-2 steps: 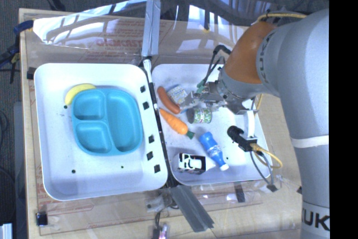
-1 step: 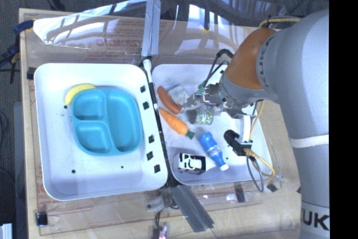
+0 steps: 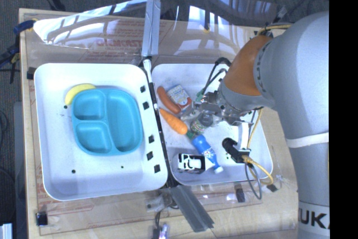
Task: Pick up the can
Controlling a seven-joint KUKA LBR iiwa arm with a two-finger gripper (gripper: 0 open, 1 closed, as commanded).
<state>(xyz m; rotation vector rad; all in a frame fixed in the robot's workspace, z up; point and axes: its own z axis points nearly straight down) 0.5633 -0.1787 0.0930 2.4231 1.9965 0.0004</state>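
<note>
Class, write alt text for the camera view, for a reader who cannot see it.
A grey robot arm reaches from the right into the right-hand white bin, its gripper low among a carrot, a hot dog, a blue bottle and other small items. The left bin holds a blue divided plate beside a banana.

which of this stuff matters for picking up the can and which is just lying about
Job: small tin with red-and-blue label, probably the can; the claw beside it.
Lying about: orange toy carrot; reddish sausage; blue plastic bottle; black-and-white container; blue divided plastic plate; yellow banana.
</note>
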